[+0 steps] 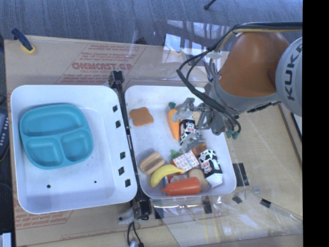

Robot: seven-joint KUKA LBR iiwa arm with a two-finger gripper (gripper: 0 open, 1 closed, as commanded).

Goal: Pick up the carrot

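We see the carrot [174, 124] lying in the right bin [154, 99], in its far half and toward the right wall. Its long axis runs from the far edge of the bin toward the near edge, with the green top at the far end and the orange tip pointing at the near edge.

Just to the right of the carrot, touching or overlapping it, the pincer [189, 118] hangs above the bin floor; we cannot tell whether it is spread or pressed together, since cables and metal parts crowd it. A small cow-patterned carton [188, 129] sits right beneath it, beside the carrot.

Left of the carrot, well apart, lies a brown toast slice [141, 117]. Toward the near edge of the same bin we find a cluster: a hot dog bun [151, 162], a banana [164, 173], a red sausage [181, 186] against the near wall, a red-and-white packet [185, 160] and a second cow-patterned carton [210, 164] at the near right corner.

The left bin [61, 194] holds a blue divided plate [55, 134] in its far left part. Both bins rest on the counter [56, 60].
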